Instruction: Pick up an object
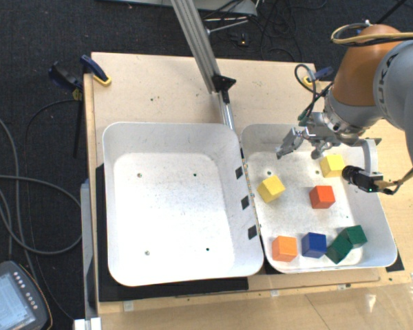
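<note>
Hovering over the right bin (382, 236), the tool (310, 141) was seen with fingers spread, nothing between them. A yellow cube (332, 164) lay just beside it, toward the arm. The cube was judged light, rigid and smooth-faced; two opposite flat faces were recommended for gripping. Its colour was plain yellow.
</note>
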`<state>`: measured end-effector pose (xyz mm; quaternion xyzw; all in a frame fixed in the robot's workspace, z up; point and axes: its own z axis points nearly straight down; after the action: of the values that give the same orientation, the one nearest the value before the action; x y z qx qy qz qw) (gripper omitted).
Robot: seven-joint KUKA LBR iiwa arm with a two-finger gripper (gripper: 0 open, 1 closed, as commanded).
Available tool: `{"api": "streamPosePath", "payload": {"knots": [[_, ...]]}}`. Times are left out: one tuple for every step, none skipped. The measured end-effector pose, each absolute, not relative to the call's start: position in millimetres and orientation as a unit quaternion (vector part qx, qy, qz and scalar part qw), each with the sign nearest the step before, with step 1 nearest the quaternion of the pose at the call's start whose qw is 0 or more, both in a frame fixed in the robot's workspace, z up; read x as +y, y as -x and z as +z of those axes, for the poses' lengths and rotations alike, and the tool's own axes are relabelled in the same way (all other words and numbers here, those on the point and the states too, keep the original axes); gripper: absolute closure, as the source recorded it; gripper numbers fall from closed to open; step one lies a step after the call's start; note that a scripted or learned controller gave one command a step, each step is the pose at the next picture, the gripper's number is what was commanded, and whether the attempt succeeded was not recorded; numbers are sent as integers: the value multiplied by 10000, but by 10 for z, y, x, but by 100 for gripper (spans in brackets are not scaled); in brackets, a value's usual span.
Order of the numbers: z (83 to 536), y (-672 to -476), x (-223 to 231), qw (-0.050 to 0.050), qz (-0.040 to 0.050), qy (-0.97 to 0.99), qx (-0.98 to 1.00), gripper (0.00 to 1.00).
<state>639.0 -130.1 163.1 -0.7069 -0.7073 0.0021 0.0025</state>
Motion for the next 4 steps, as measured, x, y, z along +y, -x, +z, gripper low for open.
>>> {"api": "streamPosePath", "payload": {"knots": [[1159, -6375, -1375, 17, 18, 7075, -7067, 0], [1298, -6394, -1382, -15, -5, 7079, -7063, 100], [1943, -6406, -1397, -37, -22, 7070, -7072, 100], [2389, -6394, -1357, -31, -19, 7063, -7079, 100]]}}
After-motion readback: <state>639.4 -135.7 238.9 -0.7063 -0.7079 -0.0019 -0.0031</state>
